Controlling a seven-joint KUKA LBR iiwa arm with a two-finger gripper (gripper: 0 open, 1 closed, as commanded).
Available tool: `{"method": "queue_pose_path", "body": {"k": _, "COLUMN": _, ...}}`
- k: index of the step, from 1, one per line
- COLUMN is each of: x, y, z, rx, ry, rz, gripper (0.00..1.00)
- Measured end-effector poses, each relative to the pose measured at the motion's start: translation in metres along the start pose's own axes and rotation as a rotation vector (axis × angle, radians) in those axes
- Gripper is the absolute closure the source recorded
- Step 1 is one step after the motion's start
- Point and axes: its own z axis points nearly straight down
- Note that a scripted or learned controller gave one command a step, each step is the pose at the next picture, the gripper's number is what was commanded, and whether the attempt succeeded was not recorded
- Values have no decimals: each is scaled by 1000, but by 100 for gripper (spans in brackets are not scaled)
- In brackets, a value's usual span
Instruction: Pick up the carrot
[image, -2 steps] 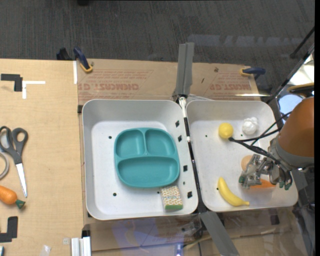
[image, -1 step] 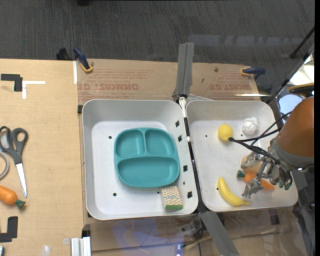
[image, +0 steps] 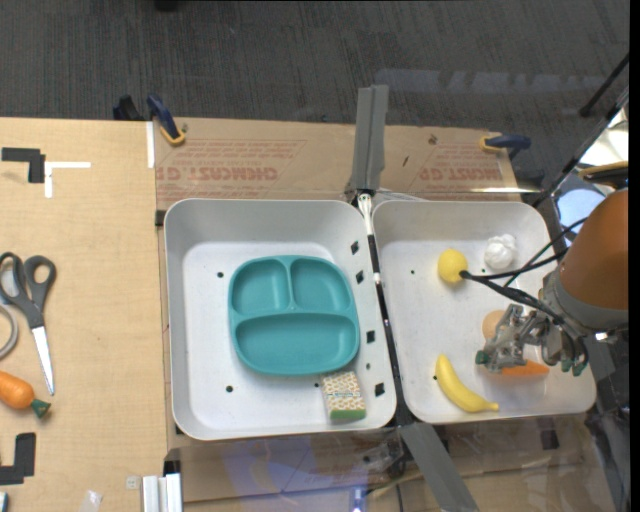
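Here the tool (image: 503, 352) sits low in the right bin (image: 420, 300), directly over the carrot (image: 524, 368), which lies flat, long axis roughly left-right, beside the banana (image: 462, 386). The tool's state: cannot tell.

A teal tray (image: 294, 316) and sponge (image: 345, 397) lie in the left bin (image: 190, 330). A banana (image: 462, 387) and lemon (image: 452, 265) lie in the right bin (image: 420, 300). Scissors (image: 30, 310) rest on the bench (image: 80, 400).

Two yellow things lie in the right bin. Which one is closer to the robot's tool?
The banana, long and curved, lying at the bin's front edge just left of the tool. The lemon is round and sits farther back.
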Motion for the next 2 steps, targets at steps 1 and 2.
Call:
{"method": "queue_pose_path", "body": {"k": 1, "x": -15, "y": 2, "z": -153, "rx": -1, "ry": 3, "rz": -354, "gripper": 100}}
{"method": "queue_pose_path", "body": {"k": 2, "x": -1, "y": 73, "z": -107, "rx": -3, "ry": 6, "rz": -442, "gripper": 100}}
